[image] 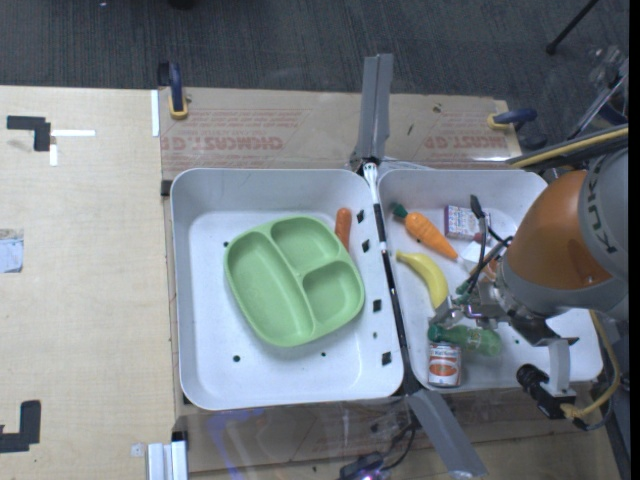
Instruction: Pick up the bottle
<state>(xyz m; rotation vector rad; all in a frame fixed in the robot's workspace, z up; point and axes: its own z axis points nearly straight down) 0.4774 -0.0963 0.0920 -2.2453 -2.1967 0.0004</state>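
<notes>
You are looking down on a pale wooden bench set on dark carpet, with two shallow white bins side by side; the left bin (pixel 200 368) holds a green divided plate (pixel 293 280) and a small orange sausage-like piece (pixel 344 226) lying against its right wall. In the right bin (pixel 420 180) the arm comes in from your right, its orange band (pixel 555 238) bulking over the bin's right half, and the gripper (pixel 462 313) sits low over the bin's front part. You cannot tell from here how its claw stands: the metal parts at its tip blur into the clutter beneath. The bottle (pixel 472 340), a green translucent thing lying on its side, rests directly under and just in front of that tip, apparently touching it, though you cannot see it sitting between anything that clamps it. Just in front of the bottle stands a small can (pixel 444 365) with a red-and-white label, touching or nearly touching it. A banana (pixel 428 277) lies just to the left of the gripper, a carrot (pixel 430 230) farther back, and a small purple-and-white box (pixel 461 220) beside the carrot. The wrist and its cables cover part of the bottle's right end and the bin floor behind it, and the arm itself is cut off at the right.
</notes>
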